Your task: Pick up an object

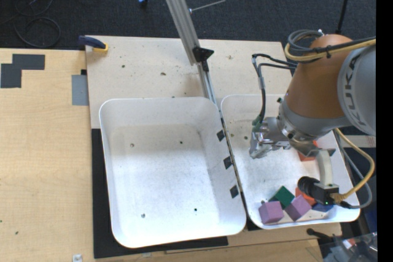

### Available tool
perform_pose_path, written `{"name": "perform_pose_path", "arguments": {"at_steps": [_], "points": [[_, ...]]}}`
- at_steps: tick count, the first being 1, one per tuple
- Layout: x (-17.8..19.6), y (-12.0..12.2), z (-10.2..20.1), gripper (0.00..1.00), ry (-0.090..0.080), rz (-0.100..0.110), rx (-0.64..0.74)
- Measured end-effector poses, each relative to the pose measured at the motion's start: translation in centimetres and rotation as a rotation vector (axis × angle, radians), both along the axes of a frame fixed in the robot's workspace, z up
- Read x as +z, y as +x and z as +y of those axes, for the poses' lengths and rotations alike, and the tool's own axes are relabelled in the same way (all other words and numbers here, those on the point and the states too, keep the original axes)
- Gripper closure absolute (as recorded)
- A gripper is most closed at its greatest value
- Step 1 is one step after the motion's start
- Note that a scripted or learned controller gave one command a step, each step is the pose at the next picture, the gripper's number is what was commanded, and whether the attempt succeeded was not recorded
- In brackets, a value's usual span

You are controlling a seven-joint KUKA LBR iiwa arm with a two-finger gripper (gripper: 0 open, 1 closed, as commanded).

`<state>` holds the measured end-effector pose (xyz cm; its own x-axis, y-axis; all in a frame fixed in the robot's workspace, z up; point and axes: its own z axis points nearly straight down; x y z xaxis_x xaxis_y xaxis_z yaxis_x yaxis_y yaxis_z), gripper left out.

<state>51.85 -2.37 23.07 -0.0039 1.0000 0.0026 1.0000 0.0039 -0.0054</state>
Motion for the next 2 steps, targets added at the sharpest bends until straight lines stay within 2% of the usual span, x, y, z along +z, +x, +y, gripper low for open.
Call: {"name": "perform_pose_path", "arguments": {"at_steps": [2], "points": [[-1.4, -1.7, 10.9, 1.00, 0.000, 0.002, 0.001]]}}
